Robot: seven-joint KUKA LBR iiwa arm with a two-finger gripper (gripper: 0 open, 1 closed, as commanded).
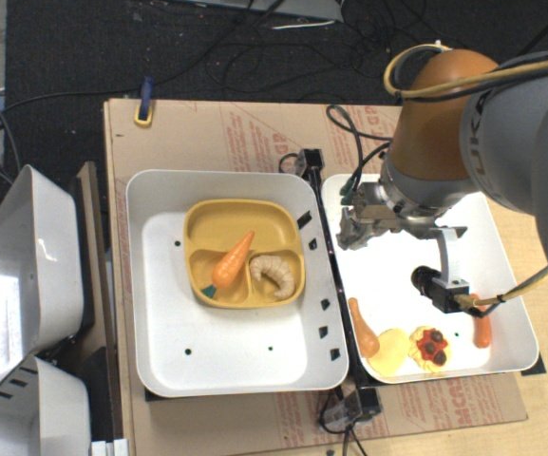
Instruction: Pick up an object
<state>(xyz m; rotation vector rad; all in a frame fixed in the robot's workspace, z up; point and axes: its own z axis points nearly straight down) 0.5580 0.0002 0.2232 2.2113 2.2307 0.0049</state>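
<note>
- On the counter, two shallow white bins sit side by side: left bin, right bin, with a dark divider strip running between them.
- Left bin: a yellow divided plate lies near its centre, shifted slightly toward 12 o'clock.
- In the plate's 9 o'clock compartment, a toy carrot lies at a slant, tip toward 1 o'clock, green end toward 7 o'clock.
- In the plate's 4 o'clock compartment, a pale curled shrimp-like piece lies just beside the carrot; cannot tell whether the two touch.
- Right bin: the arm reaches in from 3 o'clock, its orange band above the wrist over the bin's 12 o'clock edge.
- Gripper hangs over the right bin's 10 o'clock corner, close to the divider. The fingers are seen from above and merge with the grey wrist; cannot tell whether they are apart or together. Nothing is visible between them.
- A black fitting sits at the foot of a white bracket near the bin's centre, with a cable leading off toward 3 o'clock.
- Along the right bin's 6 o'clock edge, from 9 toward 3: a slim orange piece lying upright in the view, a pale yellow flat piece touching it, and a yellow item with red and dark bits just beside that.
- A small orange-red piece lies near the bin's 4 o'clock corner, apart from the others.
- All these objects lie well apart from the gripper.
</note>
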